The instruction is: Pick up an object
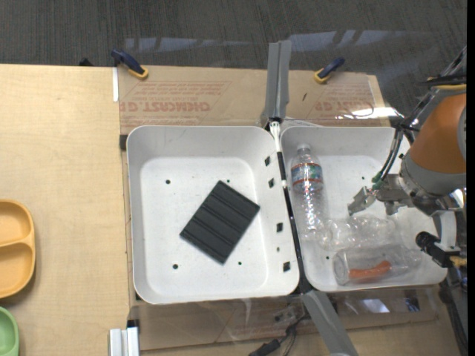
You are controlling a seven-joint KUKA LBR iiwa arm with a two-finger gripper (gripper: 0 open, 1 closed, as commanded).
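At the frame's lower right, a clear container (371,262) holding something orange lies in the right bin (338,282), below a water bottle (307,188). The gripper (369,199) hovers above with splayed, empty fingers. Approach stage; next comes a descent onto one item.

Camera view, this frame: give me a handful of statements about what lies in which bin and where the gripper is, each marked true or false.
1. The black ridged pad lies in the left bin. True.
2. The water bottle lies in the left bin. False: it lies in the right bin, near the divider.
3. The gripper is over the right bin. True.
4. The clear container with something orange inside sits at the right bin's far edge. False: it lies at the near edge.
5. The gripper touches the pad. False: they are in different bins.
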